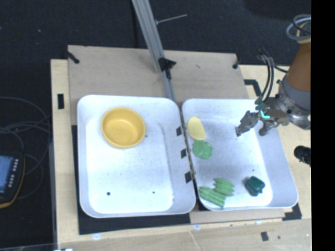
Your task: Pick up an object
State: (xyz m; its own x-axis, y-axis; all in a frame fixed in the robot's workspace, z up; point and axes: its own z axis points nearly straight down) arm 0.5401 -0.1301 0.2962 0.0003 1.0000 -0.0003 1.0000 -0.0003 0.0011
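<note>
Green ridged piece lies seemingly crosswise, hand spread above.

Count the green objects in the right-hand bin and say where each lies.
3. A round green piece by the divider under the yellow piece; a ridged green item at the near edge; a dark green block near the near-right corner.

Two bins sit side by side on the surface. The left bin holds a bowl in its far left part. In the right bin, two small pieces lie by the left wall, one behind the other; a ridged piece and a smaller object to its right lie near the front. The gripper hangs over that bin's far right part.
</note>
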